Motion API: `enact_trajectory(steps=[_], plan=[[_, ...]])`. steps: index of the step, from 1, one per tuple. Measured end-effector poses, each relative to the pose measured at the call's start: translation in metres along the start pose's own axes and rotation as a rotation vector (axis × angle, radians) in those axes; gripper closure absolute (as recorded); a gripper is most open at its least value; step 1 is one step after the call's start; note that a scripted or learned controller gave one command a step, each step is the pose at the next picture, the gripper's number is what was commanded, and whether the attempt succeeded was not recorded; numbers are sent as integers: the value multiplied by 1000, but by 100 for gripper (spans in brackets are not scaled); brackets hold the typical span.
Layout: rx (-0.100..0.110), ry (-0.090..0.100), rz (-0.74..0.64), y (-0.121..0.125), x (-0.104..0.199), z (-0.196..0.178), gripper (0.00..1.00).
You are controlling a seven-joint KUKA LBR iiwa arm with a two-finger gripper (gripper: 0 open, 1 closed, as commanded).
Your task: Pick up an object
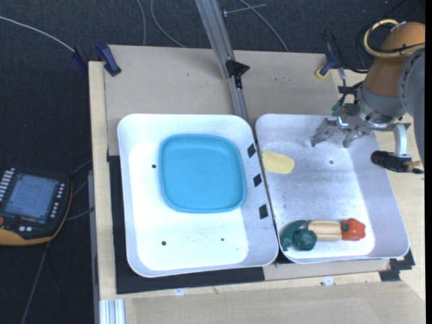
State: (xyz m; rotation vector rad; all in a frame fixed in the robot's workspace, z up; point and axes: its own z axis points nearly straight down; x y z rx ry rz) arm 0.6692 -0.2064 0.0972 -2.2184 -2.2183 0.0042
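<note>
A handheld control pad (30, 204) lies on the dark floor at far left, cables (135, 5) loop beyond the bench, and blue clamps (106, 58) grip its far edge.

Two bins are set side by side on the desk (169, 79), a plate (202, 173) placed in the left bin (138, 248), and in the right bin (378, 201) a chip-shaped piece (278, 162) is found near its left wall and a toy (324, 232) along its front edge.

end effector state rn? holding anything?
End effector: open, nothing between its fingers, hovering over the right bin's far end.
</note>
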Motion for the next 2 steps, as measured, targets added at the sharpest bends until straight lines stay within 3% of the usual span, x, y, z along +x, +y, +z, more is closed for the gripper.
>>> enact_trajectory(steps=[1, 2], plan=[[-5, -2, -1, 0, 0, 1, 0], [-7, -2, -1, 1, 0, -10, 100]])
